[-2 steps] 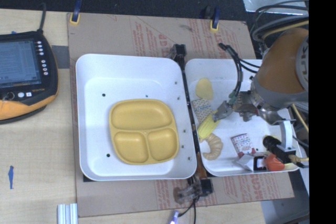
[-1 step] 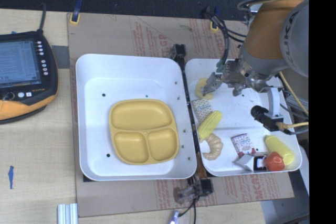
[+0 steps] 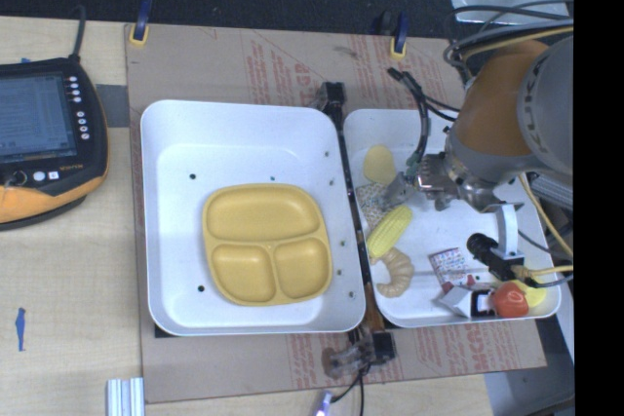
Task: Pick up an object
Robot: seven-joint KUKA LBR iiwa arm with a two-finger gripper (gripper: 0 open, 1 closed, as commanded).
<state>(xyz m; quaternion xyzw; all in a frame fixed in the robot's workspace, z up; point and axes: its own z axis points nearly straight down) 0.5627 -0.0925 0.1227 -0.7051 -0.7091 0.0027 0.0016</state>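
Note:
My gripper (image 3: 417, 184) hangs low over the right bin (image 3: 441, 124), coming down from the grey and orange arm at the right. Just left of and below it lies a yellow corn cob (image 3: 388, 229), slanted. A round pale-yellow fruit (image 3: 378, 163) sits to the gripper's upper left. A tan, curled pastry-like piece (image 3: 395, 274) lies below the corn. Near the bin's front right are a small printed packet (image 3: 448, 260), a grey-white item (image 3: 456, 300) and a red tomato-like ball (image 3: 509, 299). I see nothing held.
The left bin (image 3: 166, 136) holds a yellow three-compartment tray (image 3: 265, 242). A speckled patch (image 3: 370, 200) lies by the divider between the bins. A handheld control pendant (image 3: 44, 141) rests on the bench at far left.

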